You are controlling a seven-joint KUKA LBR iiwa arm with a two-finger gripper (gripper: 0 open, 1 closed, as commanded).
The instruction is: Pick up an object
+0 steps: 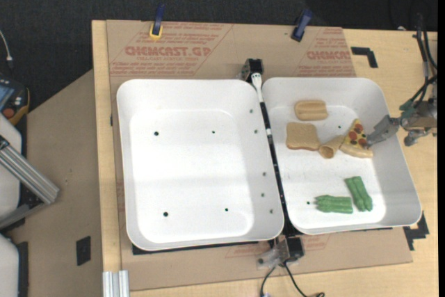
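The right bin (396, 177) holds several toy foods. A tan bun (310, 110) lies near the back, with a slice of bread (302, 136) just in front of it. A small tan cone piece (329, 148) sits between the bread and a pizza slice (357, 139). Two green vegetable pieces (334, 204) (359, 193) lie near the front. My gripper (393, 129) is low at the bin's right rim, right beside the pizza slice, and nothing is visibly held in it.
The left bin (139, 149) lies alongside, parted from the right one by a black hinge strip (268, 142). Both rest on a cardboard sheet (208, 45) held by blue clamps (158, 19). Cables (425, 52) hang at the far right.
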